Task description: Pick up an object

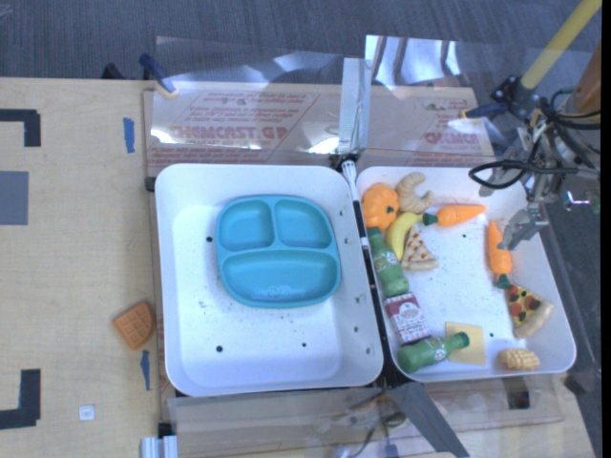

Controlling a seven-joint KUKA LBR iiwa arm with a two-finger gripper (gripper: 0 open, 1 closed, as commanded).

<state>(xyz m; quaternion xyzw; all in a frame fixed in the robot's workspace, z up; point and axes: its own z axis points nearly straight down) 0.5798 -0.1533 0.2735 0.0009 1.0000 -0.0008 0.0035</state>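
While the end effector [523, 225], grip unreadable, hangs beside a carrot [497, 249], pizza slice [526, 306] lies near.

- A robot lab, set up for a test, not a home.
- Two white bins [181, 256] sit on a plywood bench [67, 256] marked with tape [128, 134].
- Toy food [420, 256] fills one bin.
- Cables [535, 160] hang by clear plastic screens [286, 103].
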